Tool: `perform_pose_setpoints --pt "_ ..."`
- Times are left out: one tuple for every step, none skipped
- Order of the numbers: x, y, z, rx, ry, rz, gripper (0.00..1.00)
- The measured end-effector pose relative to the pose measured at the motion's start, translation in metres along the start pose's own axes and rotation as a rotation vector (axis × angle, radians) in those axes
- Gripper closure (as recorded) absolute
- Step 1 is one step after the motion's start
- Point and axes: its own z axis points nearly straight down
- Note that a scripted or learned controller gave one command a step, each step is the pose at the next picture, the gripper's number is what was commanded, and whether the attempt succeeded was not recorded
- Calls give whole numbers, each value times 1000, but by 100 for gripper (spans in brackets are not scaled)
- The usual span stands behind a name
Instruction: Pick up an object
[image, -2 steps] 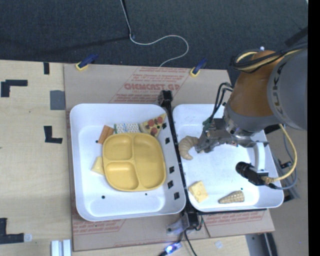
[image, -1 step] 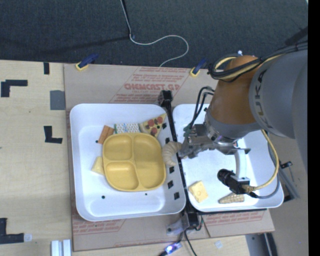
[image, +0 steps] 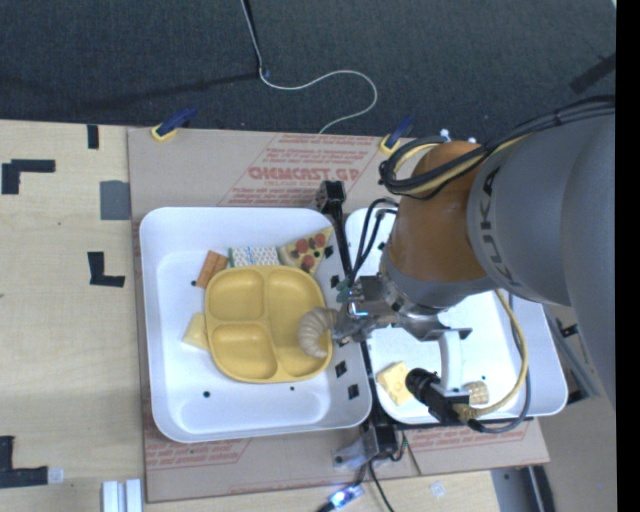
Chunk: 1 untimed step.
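Observation:
A yellow divided plate lies in the middle of the left bin. A pale beige ridged object rests on the plate's right rim. My gripper hangs just right of that object, over the wall between the two bins, with the grey and orange arm above it. Behind the plate lie an orange-brown block, a teal-and-white patterned piece and a pizza-slice toy. A yellow flat piece sticks out from under the plate's left side.
The right bin is largely covered by the arm; a yellow wedge and a small tan item lie near its front. Black cables loop around the wrist. Both bins sit on a cardboard sheet.

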Motion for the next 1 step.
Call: perform_pose_setpoints --pt "-11 3 -19 -5 -1 3 100"
